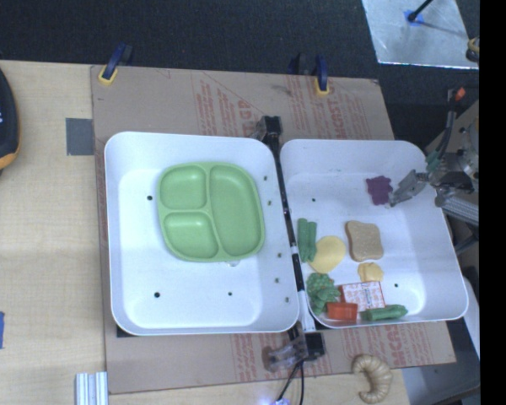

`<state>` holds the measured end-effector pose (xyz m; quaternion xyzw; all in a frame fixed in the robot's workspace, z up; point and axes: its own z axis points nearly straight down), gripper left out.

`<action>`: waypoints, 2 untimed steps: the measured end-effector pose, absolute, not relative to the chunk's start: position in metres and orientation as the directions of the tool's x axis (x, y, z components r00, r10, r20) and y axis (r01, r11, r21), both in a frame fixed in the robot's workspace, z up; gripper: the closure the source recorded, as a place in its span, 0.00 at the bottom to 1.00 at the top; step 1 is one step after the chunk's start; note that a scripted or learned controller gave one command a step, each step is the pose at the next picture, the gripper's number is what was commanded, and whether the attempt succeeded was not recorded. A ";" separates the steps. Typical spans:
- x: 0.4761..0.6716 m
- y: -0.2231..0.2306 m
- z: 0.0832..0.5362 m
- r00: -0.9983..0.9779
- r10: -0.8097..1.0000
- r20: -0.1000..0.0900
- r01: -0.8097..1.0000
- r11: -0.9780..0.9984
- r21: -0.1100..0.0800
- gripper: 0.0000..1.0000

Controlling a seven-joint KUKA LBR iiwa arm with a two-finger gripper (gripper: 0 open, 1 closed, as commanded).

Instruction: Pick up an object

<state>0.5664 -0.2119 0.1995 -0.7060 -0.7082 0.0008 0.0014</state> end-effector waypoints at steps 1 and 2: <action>0.628 -0.212 0.151 -0.007 1.000 -0.003 1.000 0.007 0.001 0.00; 0.652 -0.211 0.105 -0.008 1.000 -0.003 1.000 0.008 0.000 0.00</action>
